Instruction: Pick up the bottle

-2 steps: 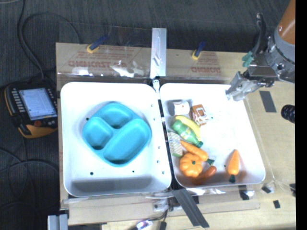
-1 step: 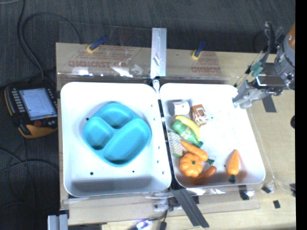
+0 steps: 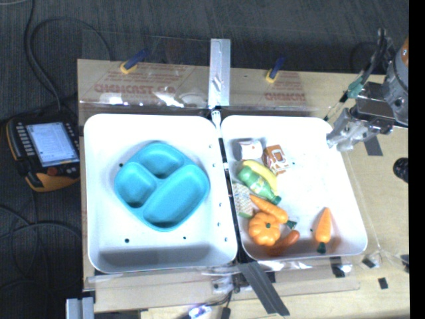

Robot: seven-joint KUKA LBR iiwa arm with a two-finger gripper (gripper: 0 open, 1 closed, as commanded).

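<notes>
The green bottle (image 3: 257, 183) lies in the right bin (image 3: 332, 191), left of centre, touching a banana (image 3: 260, 172) and a carrot (image 3: 271, 209). The gripper (image 3: 342, 135) hangs over the bin's upper right corner — well apart; the jaws' state I cannot tell.

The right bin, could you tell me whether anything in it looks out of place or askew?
Nothing looks spilled or damaged. The green bottle lies on its side in a crowded heap against the right bin's left wall, touching the banana and carrot.
</notes>
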